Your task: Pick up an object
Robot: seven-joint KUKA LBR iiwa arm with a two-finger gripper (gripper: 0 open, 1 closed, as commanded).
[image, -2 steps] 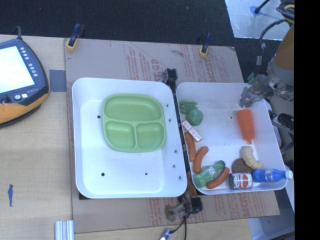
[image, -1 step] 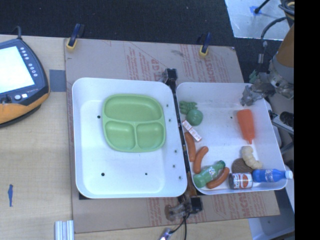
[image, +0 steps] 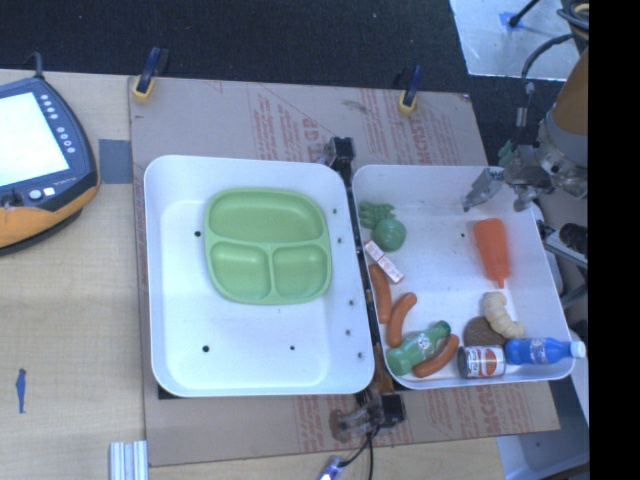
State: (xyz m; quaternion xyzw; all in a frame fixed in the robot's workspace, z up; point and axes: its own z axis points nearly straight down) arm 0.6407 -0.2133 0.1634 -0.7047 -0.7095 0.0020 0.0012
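We hover our end effector (image: pixel 499 190) with fingers spread and nothing between them over the right bin's (image: pixel 440 208) far corner, the carrot (image: pixel 491 249) lying just below it, likely the nearest thing to pick.

Bright, even overhead illumination with a cool, bluish cast. The left white bin (image: pixel 180 298) is near overexposed, its rim detail washed out; left of it, the screen of the pendant (image: pixel 30 143) is blown to white. The green plate (image: pixel 268 245) inside that bin casts only a faint, soft shadow. Above the bin, the dark floor (image: pixel 250 13) loses all detail. Focus is soft overall, with coarse resolution; small items right of the bin appear slightly smeared.
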